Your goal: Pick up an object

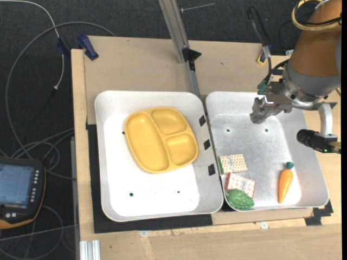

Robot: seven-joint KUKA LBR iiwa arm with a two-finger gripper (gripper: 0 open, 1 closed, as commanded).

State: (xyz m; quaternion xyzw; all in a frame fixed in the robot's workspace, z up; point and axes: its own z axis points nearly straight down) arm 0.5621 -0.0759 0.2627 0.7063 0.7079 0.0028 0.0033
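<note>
You will find the small orange plastic carrot [285, 184] at the right bin's [246, 145] near right corner. The yellow three-compartment plastic tray [160, 140] occupies the left bin [114, 161]. Farther back, the gripper [262, 114] hovers over the right bin; you cannot tell its opening.

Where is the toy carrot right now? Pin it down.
The toy carrot lies in the right bin, near its front right corner, apart from the small packets and green toy to its left.

Wood bench [162, 53] on dark carpet [32, 64] w/ loose cables [38, 15], handheld screen [19, 191] at left.
</note>
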